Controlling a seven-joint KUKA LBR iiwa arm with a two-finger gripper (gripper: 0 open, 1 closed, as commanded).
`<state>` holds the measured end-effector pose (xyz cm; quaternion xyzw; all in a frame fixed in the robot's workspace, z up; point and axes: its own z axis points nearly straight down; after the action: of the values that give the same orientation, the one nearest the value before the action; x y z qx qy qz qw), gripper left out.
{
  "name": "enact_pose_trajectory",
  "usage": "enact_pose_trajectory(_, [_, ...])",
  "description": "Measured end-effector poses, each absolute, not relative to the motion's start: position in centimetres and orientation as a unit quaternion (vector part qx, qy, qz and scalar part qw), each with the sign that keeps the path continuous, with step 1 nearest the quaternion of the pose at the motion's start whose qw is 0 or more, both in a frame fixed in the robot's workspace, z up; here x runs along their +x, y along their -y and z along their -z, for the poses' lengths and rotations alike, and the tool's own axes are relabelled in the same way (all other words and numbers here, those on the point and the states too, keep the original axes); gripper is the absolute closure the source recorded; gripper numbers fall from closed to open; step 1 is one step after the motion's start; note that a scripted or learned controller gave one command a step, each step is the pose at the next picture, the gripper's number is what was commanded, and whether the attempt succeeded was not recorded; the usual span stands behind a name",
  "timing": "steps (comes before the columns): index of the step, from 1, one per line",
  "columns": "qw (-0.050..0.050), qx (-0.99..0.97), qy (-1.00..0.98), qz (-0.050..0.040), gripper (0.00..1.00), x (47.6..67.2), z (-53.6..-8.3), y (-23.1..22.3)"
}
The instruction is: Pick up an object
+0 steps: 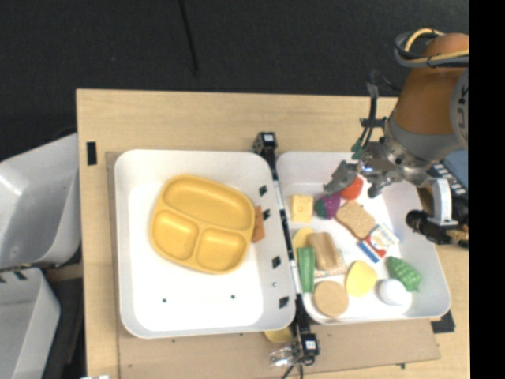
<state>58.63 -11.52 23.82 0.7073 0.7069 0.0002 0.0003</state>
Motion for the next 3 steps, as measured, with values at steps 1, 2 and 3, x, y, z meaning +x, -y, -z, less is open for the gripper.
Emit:
enact_pose_trajectory(1, [0.001, 0.707, -0.707, -0.0002, 1.0, 58.7, -24.8, 11.6])
enact_pose_trajectory(2, [-0.002, 0.704, -0.71, 0.0003, 1.0, 57.0, -23.7, 3.7])
enact_pose_trajectory(3, [0.0, 0.704, -0.711, -0.002, 1.0, 58.0, -24.8, -5.3])
